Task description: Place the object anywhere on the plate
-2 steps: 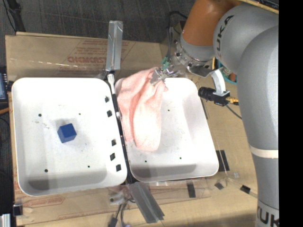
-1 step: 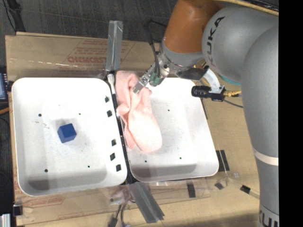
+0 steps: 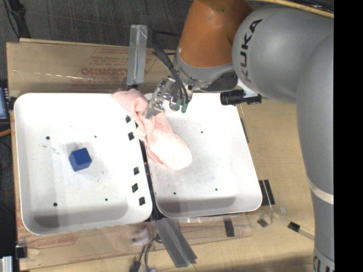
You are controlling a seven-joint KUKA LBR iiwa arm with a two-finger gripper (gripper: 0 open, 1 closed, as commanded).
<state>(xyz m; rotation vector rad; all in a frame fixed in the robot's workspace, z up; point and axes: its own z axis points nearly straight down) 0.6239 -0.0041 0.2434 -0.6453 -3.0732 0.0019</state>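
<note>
While the tool (image 3: 156,107) sits low over the wall between the two white bins, I cannot tell how it is set. A pink cloth (image 3: 161,137) lies under it, draped over that wall, mostly in the right bin (image 3: 227,152). A blue block (image 3: 80,158) waits in the left bin (image 3: 34,152). I see no plate, so the next move means getting a sure hold first.

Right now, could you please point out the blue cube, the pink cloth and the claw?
blue cube (image 3: 80,158): camera view, top face.
pink cloth (image 3: 168,145): camera view, its bulging lower end.
claw (image 3: 152,111): camera view, between its fingertips, on the cloth.
</note>
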